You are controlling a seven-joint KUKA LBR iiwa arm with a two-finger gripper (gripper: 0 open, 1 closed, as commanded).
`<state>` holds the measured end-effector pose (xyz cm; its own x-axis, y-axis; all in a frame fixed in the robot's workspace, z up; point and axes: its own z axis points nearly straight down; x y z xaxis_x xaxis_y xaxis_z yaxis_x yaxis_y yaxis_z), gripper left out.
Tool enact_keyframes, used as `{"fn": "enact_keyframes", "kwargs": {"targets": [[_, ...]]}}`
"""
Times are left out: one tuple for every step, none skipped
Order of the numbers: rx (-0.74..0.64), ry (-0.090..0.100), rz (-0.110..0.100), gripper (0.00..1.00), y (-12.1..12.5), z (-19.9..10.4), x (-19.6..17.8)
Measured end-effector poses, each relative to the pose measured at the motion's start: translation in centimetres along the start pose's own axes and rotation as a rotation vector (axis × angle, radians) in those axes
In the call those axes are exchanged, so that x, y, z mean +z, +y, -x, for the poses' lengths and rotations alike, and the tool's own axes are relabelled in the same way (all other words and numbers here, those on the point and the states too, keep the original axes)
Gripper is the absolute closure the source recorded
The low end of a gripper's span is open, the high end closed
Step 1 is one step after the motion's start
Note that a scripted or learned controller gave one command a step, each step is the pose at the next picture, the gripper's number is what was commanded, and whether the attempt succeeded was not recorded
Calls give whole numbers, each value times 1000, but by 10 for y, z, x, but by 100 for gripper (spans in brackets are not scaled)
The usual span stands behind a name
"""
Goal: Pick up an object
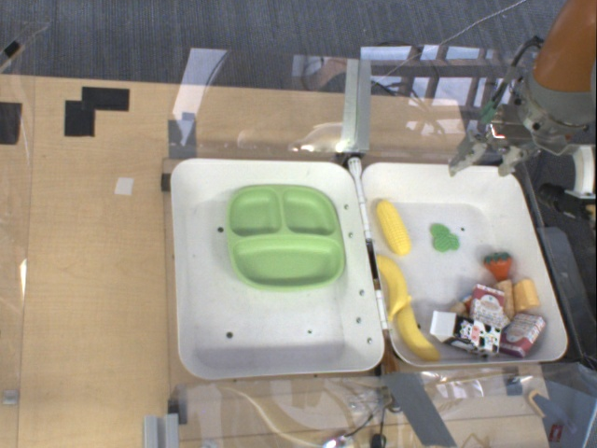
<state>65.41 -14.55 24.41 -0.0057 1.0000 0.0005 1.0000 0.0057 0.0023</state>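
Over the far right corner of the right bin [522,189], the gripper [485,160] hangs with its two fingers apart and nothing between them. Two white bins sit side by side. One green divided plate [284,235] with three compartments lies in the left bin [201,325]. By the right bin's left wall lie one yellow corn cob [393,227] and one banana [403,309], one small green leafy piece [444,238] lies mid-bin, and near the right wall sit one red-orange strawberry-like toy [500,265], one small orange block [527,295] and a cluster of printed cartons [485,322], its number unclear
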Motion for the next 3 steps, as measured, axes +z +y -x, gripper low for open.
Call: {"fn": "enact_keyframes", "kwargs": {"targets": [[-163, 0, -1, 0, -12, -26, 97], [-78, 1, -1, 0, -26, -39, 121], [-69, -2, 7, 0, -66, -54, 149]]}}
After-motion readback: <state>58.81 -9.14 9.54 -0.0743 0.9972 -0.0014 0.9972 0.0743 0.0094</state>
